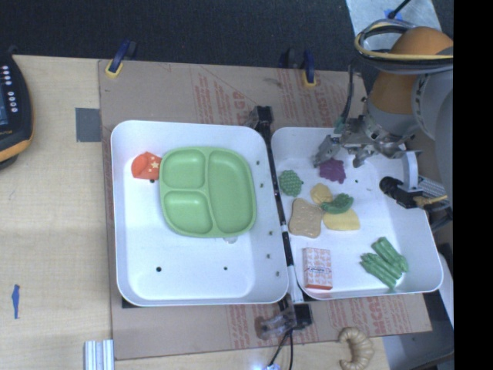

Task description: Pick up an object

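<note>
- Camera view: two white bins sit side by side on the tabletop (54,230), a left bin (135,280) and a right bin (420,280).
- My jaws (344,151) hang over the far end of the right bin, fingers spread apart with nothing between them.
- Directly under and between the finger tips lies one purple toy (333,171), at the far middle of the right bin; it sits just beneath me, and I cannot tell whether a finger touches it.
- I count eight loose things in the right bin: the purple toy, one round green bumpy piece (290,182) near the dividing wall, one tan flat piece (305,218), one pale yellow piece (320,193), one dark green leafy piece (339,203) on one yellow piece (342,221), one red-and-white box (316,269) at the near edge, and one bunch of green beans (385,261) at the near right.
- The left bin holds two things: one green divided plate (208,191) with three compartments, and one red toy (145,166) touching the plate's far-left rim.
- On the tabletop near the front edge lies one tan curled piece (357,348), outside both bins.
</note>
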Available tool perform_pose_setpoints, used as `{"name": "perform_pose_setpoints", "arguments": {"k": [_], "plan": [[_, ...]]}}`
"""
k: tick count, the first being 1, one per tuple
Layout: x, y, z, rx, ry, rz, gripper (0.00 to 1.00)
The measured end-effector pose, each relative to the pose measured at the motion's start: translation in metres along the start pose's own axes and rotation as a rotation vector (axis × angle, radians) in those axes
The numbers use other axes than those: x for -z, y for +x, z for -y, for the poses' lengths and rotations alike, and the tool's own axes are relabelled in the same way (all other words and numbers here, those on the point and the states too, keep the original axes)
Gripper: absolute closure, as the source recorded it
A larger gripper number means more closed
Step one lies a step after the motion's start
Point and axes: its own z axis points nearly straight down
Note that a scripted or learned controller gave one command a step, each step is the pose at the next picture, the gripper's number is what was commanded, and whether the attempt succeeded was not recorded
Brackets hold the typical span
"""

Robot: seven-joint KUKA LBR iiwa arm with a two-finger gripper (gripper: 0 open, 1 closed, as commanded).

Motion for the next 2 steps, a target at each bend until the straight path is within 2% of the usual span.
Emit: {"name": "perform_pose_setpoints", "arguments": {"k": [1,2], "plan": [[-0.022,-0.004,0.0,-0.007,-0.002,-0.001,0.0],[-0.009,-0.004,-0.001,-0.006,-0.004,-0.001,1.0]]}}
